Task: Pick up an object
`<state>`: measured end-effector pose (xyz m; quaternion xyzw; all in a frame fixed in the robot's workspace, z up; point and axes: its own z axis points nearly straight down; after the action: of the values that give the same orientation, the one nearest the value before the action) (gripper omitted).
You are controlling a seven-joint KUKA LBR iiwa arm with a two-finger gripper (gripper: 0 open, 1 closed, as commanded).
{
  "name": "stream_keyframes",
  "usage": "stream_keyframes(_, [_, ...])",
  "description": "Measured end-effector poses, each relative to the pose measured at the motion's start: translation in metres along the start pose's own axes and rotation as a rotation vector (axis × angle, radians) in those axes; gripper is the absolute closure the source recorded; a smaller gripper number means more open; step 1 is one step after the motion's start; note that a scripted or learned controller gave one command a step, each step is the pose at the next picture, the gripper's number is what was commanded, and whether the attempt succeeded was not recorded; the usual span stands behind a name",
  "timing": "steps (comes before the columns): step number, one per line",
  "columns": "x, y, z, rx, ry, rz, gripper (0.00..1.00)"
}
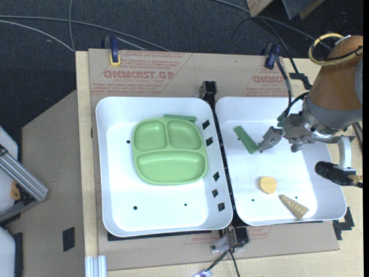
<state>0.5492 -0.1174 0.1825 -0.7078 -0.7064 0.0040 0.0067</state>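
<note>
In the right bin [323,203], a green stick [246,140] lies near the upper left. A yellow round piece [268,184] and a tan cone [294,206] rest toward the front. My gripper [282,144] hangs over the bin's upper middle, just right of the green stick. It is open, with one fingertip [267,142] close beside the stick's lower end and nothing between the fingers.
The left bin [115,201] holds a green divided plate [169,152], with a second green stick [180,118] lying against its far edge. A black divider strip [216,154] runs between the bins. Clamps hold the bench's back edge.
</note>
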Motion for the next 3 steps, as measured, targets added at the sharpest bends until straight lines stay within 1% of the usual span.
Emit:
stream_keyframes(1, [0.000,0.003,-0.007,-0.013,-0.002,-0.003,0.00])
stream_keyframes(2, [0.000,0.013,0.043,-0.009,-0.002,-0.003,0.00])
stream_keyframes(3, [0.001,0.014,0.096,-0.009,-0.001,-0.002,0.00])
